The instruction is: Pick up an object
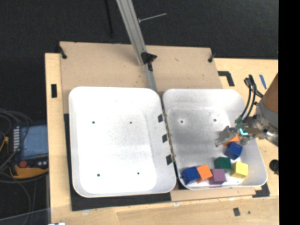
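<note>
The right bin [197, 111] holds several small cubes along its near edge: a blue one [190, 174], an orange one [204, 172], a purple one [219, 176], a dark green one [223, 163] and a yellow one [241, 169]. A second blue cube [233, 150] sits a little further back, by the right wall. My gripper [228, 137] reaches in from the right and hangs low over the bin, just above and left of that second blue cube. A sliver of orange shows between the two, partly hidden by the gripper.
The left bin [117, 139] lies beside the right one, with a row of black clips [165, 137] along the shared wall. A slanted metal rail [136, 36] rises from behind the bins. Cables and a small box [28, 146] sit off the bench's left side.
</note>
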Controlling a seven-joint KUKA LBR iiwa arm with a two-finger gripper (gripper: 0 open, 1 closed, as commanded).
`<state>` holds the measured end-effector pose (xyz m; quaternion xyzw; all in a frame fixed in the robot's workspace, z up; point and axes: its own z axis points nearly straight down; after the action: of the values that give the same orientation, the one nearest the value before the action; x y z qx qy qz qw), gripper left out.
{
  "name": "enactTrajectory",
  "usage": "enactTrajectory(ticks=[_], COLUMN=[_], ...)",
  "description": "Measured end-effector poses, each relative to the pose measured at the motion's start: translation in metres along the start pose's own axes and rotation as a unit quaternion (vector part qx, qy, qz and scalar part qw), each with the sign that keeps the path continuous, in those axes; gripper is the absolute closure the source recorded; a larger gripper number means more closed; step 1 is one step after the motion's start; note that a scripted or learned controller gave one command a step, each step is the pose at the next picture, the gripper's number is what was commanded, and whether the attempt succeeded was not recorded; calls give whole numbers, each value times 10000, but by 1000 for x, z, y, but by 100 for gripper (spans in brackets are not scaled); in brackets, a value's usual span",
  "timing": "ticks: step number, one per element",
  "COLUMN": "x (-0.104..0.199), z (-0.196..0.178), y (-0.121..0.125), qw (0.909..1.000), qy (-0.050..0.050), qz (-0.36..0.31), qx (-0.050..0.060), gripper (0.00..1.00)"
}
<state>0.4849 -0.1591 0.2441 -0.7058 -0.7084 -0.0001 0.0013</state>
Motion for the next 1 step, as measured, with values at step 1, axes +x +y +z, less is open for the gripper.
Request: enactTrajectory(ticks=[1], x=[0], z=[-2], y=[1], qw=[10000], qy=[-7], qz=[11], qx=[-21], gripper=[0])
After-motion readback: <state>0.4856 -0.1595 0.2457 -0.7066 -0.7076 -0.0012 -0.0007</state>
